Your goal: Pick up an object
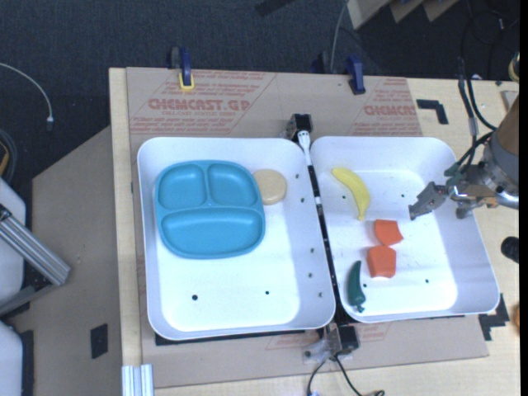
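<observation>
I see the grey two-finger gripper (429, 200) at right of frame over the right white bin (462, 299) (jaws spread, holding nothing), just right of the upper orange block (388, 232); yellow plastic banana (352, 190) lies upper left.

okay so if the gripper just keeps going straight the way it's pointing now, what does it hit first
Probably the upper orange block. The gripper points down and left across the right bin, and that block lies nearest along that line. Its height above the bin is unclear, so it might pass over.
</observation>
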{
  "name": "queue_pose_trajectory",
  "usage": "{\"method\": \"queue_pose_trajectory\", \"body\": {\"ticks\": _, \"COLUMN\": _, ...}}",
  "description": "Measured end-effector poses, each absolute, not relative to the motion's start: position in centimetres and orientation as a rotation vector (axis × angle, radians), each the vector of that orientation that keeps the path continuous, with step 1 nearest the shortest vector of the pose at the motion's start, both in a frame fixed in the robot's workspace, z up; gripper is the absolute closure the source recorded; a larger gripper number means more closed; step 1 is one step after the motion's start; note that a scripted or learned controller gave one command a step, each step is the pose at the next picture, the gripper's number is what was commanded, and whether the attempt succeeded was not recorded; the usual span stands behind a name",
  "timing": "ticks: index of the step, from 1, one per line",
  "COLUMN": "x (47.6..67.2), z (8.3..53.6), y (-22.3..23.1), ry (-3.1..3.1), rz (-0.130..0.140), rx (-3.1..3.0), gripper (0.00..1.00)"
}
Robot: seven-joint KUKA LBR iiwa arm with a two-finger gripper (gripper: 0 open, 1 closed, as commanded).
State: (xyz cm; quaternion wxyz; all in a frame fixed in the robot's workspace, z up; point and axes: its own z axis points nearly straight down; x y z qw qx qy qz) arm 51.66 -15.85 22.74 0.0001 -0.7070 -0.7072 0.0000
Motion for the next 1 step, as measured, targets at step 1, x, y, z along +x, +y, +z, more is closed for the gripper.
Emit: {"method": "queue_pose_trajectory", "body": {"ticks": 1, "x": 52.02, "z": 17.5, "y": -16.75, "ry": -2.216, "rz": 0.005, "rx": -2.219, "gripper": 0.0}}
